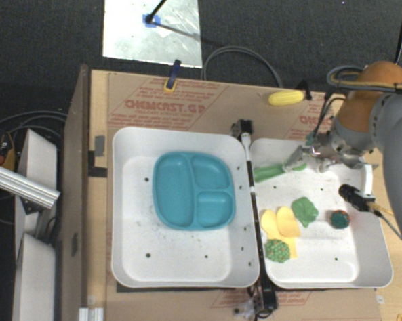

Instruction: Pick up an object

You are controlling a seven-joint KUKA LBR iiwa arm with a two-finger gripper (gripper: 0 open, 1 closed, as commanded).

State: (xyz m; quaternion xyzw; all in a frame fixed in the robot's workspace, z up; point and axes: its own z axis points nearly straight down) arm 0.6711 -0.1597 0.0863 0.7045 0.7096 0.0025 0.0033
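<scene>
Green smooth rod point(268, 172) in right bin | metal tool point(303, 159) beside it | grip state unclear

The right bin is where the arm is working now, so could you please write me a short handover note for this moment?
Gripper: low over the far left part of the right bin, at the end of a long green piece; grip not confirmed.
Things: light green piece, yellow pieces, dark green lump and a small dark round item lie in the right bin. A blue divided plate sits in the left bin.
Done: nothing is visibly lifted.
Left: secure one object and raise it.
</scene>
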